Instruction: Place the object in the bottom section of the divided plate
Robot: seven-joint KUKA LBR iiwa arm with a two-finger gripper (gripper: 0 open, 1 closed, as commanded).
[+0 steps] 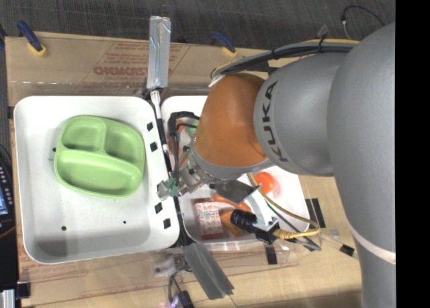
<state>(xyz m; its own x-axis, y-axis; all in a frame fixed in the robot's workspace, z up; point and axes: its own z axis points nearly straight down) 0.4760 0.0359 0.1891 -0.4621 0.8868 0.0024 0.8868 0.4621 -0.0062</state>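
Observation:
A green divided plate (101,159) lies in the left white bin (40,233), with two small sections at the top and one long section below; nothing lies in it. My gripper (175,187) hangs low over the left edge of the right bin (295,196), close to the wall between the bins, and the orange wrist band and grey arm hide much of it. In the right bin, just right of the gripper, lie a small packet with a red and white label (208,218), an orange-red round object (266,181) and an orange piece (228,200).
The big grey arm (336,118) covers most of the right bin. A grey taped strip (158,51) stands at the back between the bins. Blue clamps (32,37) hold the cardboard at the bench's rear edge.

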